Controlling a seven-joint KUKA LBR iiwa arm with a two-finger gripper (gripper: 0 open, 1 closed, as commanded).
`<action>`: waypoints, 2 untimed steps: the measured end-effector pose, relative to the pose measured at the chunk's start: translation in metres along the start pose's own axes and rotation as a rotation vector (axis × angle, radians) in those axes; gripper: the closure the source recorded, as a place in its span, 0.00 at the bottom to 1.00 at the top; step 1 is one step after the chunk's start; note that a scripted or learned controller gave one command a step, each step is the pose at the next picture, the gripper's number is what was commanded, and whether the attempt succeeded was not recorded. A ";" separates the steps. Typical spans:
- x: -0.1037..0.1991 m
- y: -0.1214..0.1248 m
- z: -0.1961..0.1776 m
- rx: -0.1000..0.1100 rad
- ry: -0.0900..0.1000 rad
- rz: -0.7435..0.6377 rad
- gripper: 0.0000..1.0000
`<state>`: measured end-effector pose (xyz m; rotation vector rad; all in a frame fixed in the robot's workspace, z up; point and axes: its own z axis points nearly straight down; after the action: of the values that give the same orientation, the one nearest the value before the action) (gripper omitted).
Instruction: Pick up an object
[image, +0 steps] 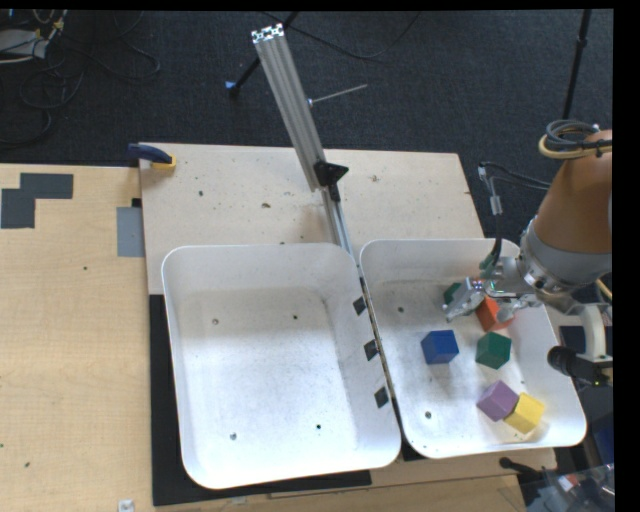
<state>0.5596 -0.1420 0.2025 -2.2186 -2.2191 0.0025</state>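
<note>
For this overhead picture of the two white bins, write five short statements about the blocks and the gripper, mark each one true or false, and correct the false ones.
1. All the blocks lie in the right bin. True.
2. The blue block sits in the left bin. False: it is in the right bin, near the middle.
3. The purple block and the yellow block lie side by side. True.
4. The gripper is over the left bin. False: it is over the right bin, next to the orange block.
5. The green block lies to the left of the blue block in the picture. False: it lies to its right.
</note>
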 end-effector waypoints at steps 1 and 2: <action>-0.001 0.000 0.000 -0.001 0.000 0.002 0.00; 0.007 -0.004 0.047 0.005 0.001 0.003 0.00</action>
<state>0.5551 -0.1352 0.1557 -2.2192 -2.2130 0.0072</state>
